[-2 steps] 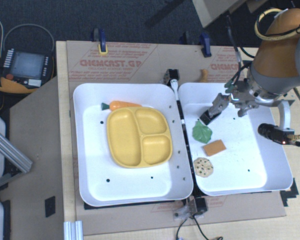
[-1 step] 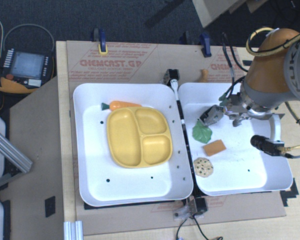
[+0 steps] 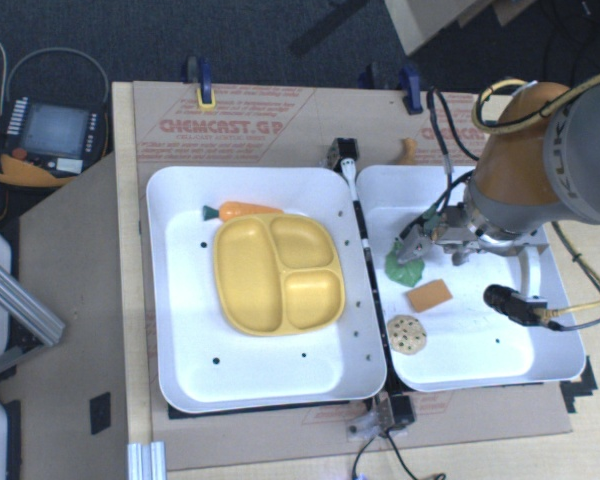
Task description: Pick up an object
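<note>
- Yellow divided plate [image 3: 278, 273], one, with three compartments, in left bin [image 3: 180, 298].
- Orange carrot [image 3: 242, 209], one, touching plate's far rim.
- In right bin [image 3: 480, 363]: one green item [image 3: 404, 268], one tan block [image 3: 428, 295], one cookie [image 3: 407, 334].
- Gripper [image 3: 420, 244] just above green item; state of jaws impossible to tell.

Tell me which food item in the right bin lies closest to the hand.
The green leafy piece, at the right bin's left side, directly beside the hand. The tan cracker and the chocolate-chip cookie lie farther toward the bin's front edge.
</note>
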`<state>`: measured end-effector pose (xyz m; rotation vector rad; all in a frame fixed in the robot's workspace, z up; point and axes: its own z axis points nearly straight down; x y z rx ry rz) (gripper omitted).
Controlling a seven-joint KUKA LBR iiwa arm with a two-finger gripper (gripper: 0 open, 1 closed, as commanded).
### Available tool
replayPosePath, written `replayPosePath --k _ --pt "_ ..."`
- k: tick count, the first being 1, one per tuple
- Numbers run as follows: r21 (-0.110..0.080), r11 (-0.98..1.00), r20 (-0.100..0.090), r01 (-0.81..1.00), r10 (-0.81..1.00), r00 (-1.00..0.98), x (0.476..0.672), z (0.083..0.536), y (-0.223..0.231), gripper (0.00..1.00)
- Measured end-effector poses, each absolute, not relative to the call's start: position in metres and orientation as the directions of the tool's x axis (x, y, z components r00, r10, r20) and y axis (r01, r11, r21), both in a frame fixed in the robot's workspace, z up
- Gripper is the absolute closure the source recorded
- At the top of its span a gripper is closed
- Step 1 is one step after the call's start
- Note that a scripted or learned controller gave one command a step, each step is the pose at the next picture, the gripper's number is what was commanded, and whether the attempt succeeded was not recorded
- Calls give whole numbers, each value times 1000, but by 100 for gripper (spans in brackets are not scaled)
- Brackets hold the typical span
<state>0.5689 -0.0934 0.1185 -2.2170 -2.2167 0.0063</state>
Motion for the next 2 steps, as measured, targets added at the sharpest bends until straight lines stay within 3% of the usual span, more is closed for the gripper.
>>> replayPosePath --k 1,2 --pt "1 -1 0 1000 1000 1 571 132 -94 100" --pt "7 -1 -2 1000 1000 1 563 188 -96 100"
